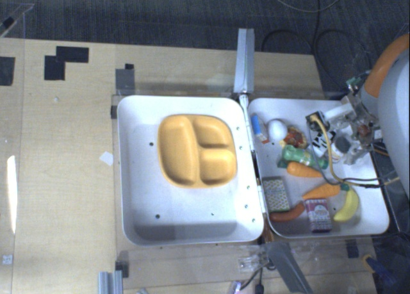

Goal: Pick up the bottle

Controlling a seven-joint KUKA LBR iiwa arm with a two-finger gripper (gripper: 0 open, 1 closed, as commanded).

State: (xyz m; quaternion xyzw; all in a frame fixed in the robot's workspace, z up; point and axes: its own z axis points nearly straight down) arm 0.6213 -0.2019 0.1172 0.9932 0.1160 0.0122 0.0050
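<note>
Hovering over the right bin [378,222], the gripper [346,134] (jaws' state impossible to tell) is approaching; next it must descend onto the green bottle [296,156].

two shallow white bins sit side by side on the wooden bench. the left bin [138,209] holds a yellow divided tray [195,150] near its middle. the right bin [371,219] is crowded: a green bottle [296,156] lying on its side, two carrots [302,170] [320,191], a banana [348,205], a white egg [277,130], a blue pen [257,125], a sausage [286,214] and a small red carton [318,212]. the gripper [349,134] hangs over the bin's right part, apart from the bottle.
</note>
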